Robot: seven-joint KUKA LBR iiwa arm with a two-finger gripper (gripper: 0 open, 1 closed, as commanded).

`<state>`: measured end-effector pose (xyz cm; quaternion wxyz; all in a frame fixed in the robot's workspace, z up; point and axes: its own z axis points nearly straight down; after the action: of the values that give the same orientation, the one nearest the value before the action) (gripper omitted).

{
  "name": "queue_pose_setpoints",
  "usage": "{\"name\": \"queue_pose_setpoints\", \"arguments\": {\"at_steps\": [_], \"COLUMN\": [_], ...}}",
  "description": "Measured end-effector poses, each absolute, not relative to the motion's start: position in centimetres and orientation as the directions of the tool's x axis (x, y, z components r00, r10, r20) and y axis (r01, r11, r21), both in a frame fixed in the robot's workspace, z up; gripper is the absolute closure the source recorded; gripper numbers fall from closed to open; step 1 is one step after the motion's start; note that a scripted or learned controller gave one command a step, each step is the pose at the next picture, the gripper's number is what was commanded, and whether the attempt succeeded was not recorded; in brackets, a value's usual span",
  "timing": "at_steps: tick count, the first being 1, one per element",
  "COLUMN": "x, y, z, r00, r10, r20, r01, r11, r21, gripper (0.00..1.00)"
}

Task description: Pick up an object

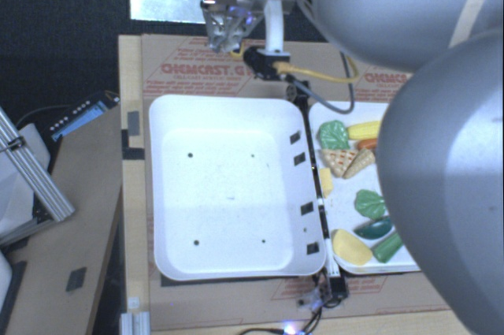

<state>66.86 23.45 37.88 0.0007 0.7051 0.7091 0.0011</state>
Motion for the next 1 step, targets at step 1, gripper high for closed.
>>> {"name": "queue_pose_setpoints", "arguments": {"at_steps": [1], "x": [66.85], "y": [23.46], "z": [38.55], "r00": [-0.006], "r10": [1.0], "r20": [0.0], "r01": [1.0], "r11": [0.006], "r21": [0.002], "gripper": [1.0]}}
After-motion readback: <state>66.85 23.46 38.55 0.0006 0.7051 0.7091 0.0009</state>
